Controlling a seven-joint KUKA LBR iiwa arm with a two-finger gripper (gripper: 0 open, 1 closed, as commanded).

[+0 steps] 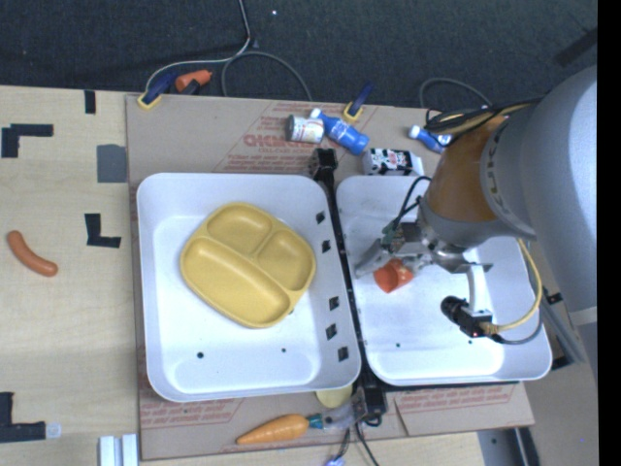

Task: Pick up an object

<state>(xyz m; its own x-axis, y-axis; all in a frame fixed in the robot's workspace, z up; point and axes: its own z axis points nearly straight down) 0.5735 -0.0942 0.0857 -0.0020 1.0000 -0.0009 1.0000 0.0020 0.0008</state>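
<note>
Camera view: gripper (390, 260) low in right bin (505, 362), fingers spread about orange-red object (393, 278) at bin's 9 o'clock. Judgement: centre over it, close squarely, lift straight; off-centre contact risks slip.

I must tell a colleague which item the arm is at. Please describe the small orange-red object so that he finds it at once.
Start at the right white bin, where the arm reaches in. At the pincer, near the bin's left wall, lies the orange-red object. It is the one loose coloured item in that bin; the left bin holds a yellow divided plate.

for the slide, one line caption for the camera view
Claw at a red object in the right bin; yellow tray in the left.
</note>
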